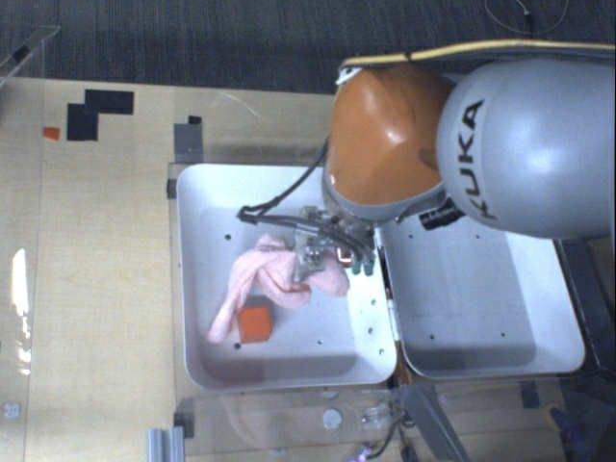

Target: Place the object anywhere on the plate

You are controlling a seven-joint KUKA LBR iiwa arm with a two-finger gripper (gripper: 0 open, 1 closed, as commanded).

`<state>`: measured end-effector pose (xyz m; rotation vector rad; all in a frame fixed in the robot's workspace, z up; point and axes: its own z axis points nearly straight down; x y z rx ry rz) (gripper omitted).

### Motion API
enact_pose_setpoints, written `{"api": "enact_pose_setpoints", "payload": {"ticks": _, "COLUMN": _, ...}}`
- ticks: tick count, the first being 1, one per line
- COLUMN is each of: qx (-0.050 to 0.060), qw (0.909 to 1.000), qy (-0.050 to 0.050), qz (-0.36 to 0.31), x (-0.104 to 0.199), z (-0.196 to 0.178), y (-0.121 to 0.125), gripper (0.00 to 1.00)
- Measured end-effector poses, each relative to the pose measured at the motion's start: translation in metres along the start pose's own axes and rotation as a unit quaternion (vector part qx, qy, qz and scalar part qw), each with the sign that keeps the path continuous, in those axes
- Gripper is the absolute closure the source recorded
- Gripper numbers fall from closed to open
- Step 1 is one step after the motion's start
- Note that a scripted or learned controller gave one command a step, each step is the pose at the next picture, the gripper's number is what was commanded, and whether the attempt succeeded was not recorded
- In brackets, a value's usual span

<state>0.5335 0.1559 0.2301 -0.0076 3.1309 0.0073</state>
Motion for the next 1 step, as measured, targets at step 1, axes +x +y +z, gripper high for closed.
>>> {"api": "enact_pose_setpoints", "payload": {"ticks": 1, "qx": 0.000, "qw": 1.0000, "qy": 0.000, "qz": 0.000, "x": -0.0001, "z": -0.0002, "y": -0.0001, "gripper": 0.00}}
